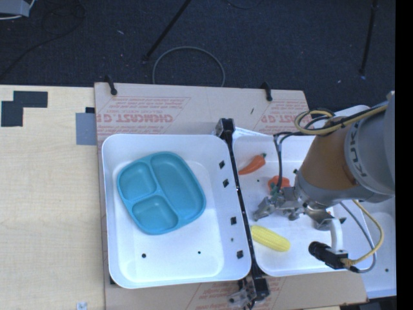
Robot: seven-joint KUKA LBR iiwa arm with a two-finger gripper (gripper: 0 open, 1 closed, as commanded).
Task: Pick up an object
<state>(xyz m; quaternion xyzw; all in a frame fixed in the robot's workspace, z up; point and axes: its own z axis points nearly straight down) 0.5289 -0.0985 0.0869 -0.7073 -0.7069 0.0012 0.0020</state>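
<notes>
Divided plate (pixel 161 192) sits in the left bin (pixel 129 263); right bin (pixel 293 273) has the carrot (pixel 252 164) behind the corn (pixel 270 239).

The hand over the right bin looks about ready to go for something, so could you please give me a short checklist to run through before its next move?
1. Hand is inside the right bin: ok.
2. Whether the hand already holds anything: cannot tell, nothing visible between its tips.
3. Corn cob lies free on the bin floor, just below the hand: ok.
4. Carrot lies apart from the hand, near the divider: ok.
5. Small red and green item beside the wrist: cannot tell what it is, partly hidden.
6. Blue plate sits alone in the left bin, out of the arm's way: ok.
</notes>
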